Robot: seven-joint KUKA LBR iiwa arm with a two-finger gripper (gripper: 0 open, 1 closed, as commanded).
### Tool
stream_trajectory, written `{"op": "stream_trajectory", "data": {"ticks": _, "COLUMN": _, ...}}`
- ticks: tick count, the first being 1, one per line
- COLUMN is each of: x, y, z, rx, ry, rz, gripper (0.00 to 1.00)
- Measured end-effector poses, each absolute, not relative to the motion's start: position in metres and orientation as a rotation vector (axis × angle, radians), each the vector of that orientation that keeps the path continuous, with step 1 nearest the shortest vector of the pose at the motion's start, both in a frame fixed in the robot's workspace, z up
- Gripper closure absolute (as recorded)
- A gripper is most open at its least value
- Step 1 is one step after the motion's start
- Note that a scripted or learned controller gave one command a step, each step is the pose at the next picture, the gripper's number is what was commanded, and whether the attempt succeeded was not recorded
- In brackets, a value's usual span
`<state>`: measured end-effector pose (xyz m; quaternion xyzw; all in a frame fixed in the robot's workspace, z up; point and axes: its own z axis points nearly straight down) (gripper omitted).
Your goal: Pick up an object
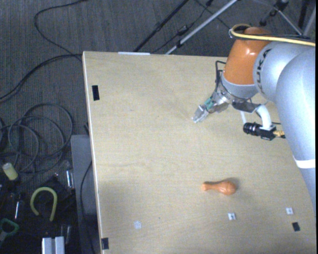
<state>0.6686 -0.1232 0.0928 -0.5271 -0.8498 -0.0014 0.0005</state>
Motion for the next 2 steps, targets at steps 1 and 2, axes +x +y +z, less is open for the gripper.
{"op": "stream_trajectory", "data": {"ticks": 1, "x": 0.663, "y": -0.108, "z": 0.25, "rx": -1.898, "ry": -2.505, "rz": 0.002, "gripper": 1.0}}
{"op": "stream_trajectory", "data": {"ticks": 2, "x": 0.637, "y": -0.171, "z": 0.161, "rx": -1.587, "ry": -2.711, "rz": 0.003, "gripper": 1.0}}
